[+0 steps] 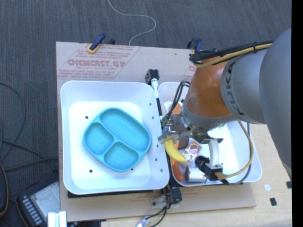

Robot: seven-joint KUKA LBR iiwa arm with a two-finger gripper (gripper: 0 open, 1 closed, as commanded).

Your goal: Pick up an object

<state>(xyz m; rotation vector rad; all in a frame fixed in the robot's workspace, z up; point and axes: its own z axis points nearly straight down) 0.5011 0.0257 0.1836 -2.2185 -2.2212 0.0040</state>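
Observation:
The grey arm with its orange band (208, 91) reaches down into the right bin (246, 171). My gripper (177, 138) hangs at the bin's left side, right above a yellow banana (173, 151) that lies against the bin's left wall. Whether the banana is touched by the gripper cannot be made out. Beside the banana are a small red-and-white object (191, 150) and an orange object (179, 167). Another orange piece (176, 109) peeks out behind the wrist. The arm hides much of the bin's contents.
The left bin (71, 98) holds a blue divided plate (117, 138). A black clamp with a white handle (153, 78) sits at the bins' back junction. Cables (236, 171) loop from the wrist over the right bin's front. Cardboard (94, 63) lies under both bins.

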